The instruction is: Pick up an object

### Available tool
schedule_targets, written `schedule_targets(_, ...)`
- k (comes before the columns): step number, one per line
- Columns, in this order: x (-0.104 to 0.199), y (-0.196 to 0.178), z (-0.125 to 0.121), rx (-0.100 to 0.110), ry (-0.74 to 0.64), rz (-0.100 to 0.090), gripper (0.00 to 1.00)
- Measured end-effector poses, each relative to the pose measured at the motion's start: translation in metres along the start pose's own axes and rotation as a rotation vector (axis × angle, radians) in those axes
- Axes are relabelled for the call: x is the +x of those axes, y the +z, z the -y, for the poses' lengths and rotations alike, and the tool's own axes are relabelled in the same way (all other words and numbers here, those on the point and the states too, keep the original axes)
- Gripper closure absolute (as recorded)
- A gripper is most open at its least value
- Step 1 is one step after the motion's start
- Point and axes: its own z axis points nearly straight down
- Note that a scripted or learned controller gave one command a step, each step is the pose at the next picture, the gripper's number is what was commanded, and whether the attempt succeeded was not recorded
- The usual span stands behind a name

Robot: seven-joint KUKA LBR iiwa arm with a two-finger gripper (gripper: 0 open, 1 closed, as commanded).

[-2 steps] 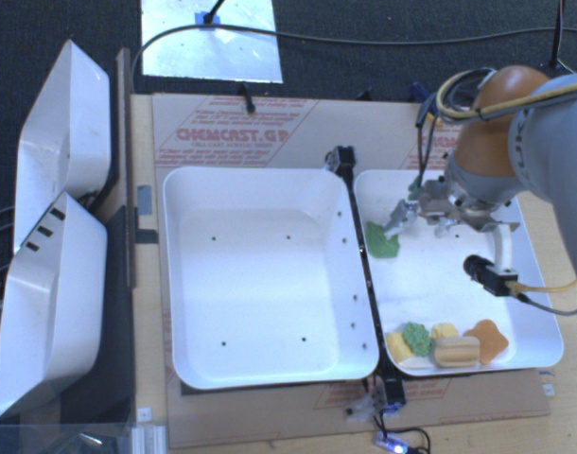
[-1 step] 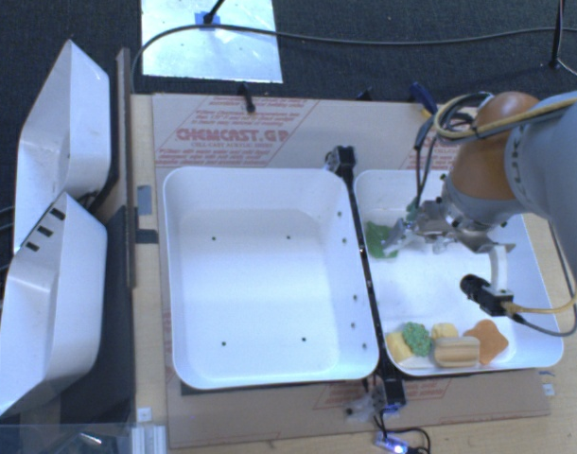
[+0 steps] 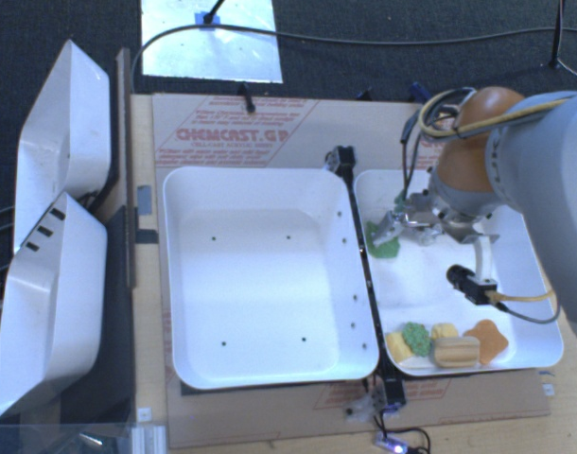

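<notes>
My gripper (image 3: 391, 225) hangs low in the upper left part of the right bin (image 3: 525, 253), close to the wall between the two bins. A green object (image 3: 384, 247) lies on the bin floor right at its tip, partly covered by it; I cannot tell whether they touch. Along the front edge of the same bin lie a yellow piece (image 3: 398, 345), a small green piece (image 3: 418, 338), a tan bread-like block (image 3: 456, 351) and an orange piece (image 3: 487, 340). The grey arm with its orange band (image 3: 478, 145) reaches in from the right.
The left bin (image 3: 260, 272) is beside the right one, with a black divider clip (image 3: 341, 159) at the back between them. A black cable fitting (image 3: 468, 285) hangs off the wrist over the right bin. Two spare white bins (image 3: 57, 253) lean at the far left.
</notes>
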Motion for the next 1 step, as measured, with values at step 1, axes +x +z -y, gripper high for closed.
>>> schedule_targets(1,0.001,-0.0008,0.0185,-0.001,0.001,0.0,0.0)
